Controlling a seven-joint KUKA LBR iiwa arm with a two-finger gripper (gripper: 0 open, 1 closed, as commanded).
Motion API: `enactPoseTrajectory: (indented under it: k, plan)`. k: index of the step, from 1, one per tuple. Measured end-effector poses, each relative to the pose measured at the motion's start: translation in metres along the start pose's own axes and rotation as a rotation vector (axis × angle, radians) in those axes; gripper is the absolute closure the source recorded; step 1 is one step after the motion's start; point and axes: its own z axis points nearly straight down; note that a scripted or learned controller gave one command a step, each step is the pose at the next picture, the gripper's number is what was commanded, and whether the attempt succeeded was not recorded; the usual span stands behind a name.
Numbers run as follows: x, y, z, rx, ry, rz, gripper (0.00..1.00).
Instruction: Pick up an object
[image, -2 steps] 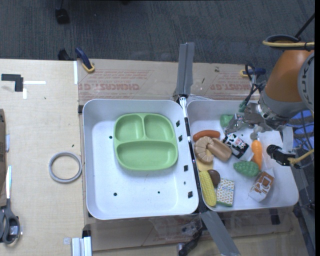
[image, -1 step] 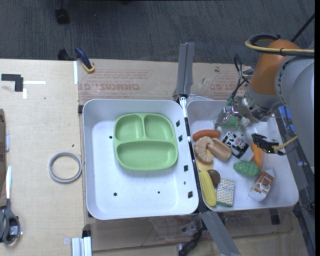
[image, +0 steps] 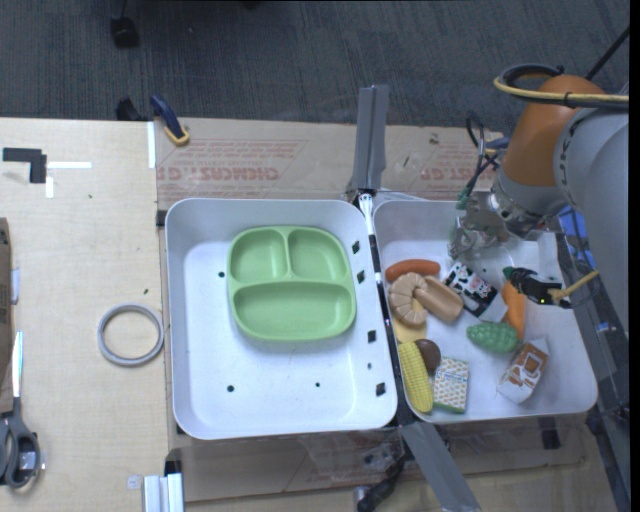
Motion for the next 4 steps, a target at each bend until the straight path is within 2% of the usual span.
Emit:
enactPoseTrajectory:
  k: [1, 2, 3, 4]
  plan:
    - [0.0, 0.001, -0.001, -0.002, 0.0, 0.0, 0.0]
    - [-0.03, -0.059, -0.027, -0.016, 0.0, -0.026, 0.0]
    - [0.032, -0.03, 0.007, -0.017, 0.002, 0.162, 0.0]
    - [-0.038, -0.139, -0.056, -0.015, 0.001, 0.009, 0.0]
